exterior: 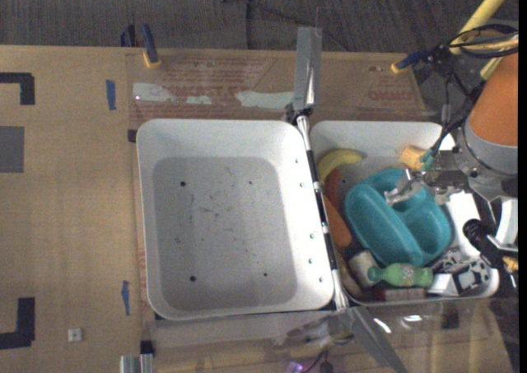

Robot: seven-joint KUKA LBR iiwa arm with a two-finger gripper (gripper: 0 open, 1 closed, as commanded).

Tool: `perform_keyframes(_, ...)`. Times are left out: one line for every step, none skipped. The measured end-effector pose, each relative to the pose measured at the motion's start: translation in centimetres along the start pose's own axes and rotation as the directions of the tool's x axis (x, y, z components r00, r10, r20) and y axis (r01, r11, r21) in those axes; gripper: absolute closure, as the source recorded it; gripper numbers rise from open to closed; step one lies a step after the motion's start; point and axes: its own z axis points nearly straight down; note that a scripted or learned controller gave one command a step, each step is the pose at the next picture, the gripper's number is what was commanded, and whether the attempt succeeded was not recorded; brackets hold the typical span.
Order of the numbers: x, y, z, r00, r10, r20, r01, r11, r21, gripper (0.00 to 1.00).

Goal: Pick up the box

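The likeliest match for the box is a small carton printed in black and white, lying in the near right corner of the right white plastic bin; its edges are too small and cluttered to be certain of. It rests low among the other items, touching nothing that lifts it. Just beside it, toward the bin's middle, lies a green plastic bottle with a pale label on its side. Behind the bottle sits a large teal plastic container, and beyond that a yellow banana near the far left corner.

The metal two-finger gripper hangs over the far edge of the teal container, well apart from the carton. Whether the pincer is apart or together I cannot tell, and nothing shows held in it. The left white plastic bin holds no objects.

In my judgement the task is at its start: no grasp is made, and the approach, closing and lift all remain.
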Motion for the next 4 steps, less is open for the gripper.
perform_keyframes(-4.4,-3.2,13.9,0.998,-0.066,0.006,0.066,0.998,-0.017,0.0)
perform_keyframes(0.4,-2.6,13.4,0.999,-0.004,0.032,0.005,0.999,-0.047,0.0)
perform_keyframes(0.4,-2.6,13.4,0.999,-0.038,0.034,0.039,0.998,-0.047,0.0)
perform_keyframes(0.6,-2.7,13.4,0.999,0.027,0.03,-0.025,0.999,-0.047,0.0)
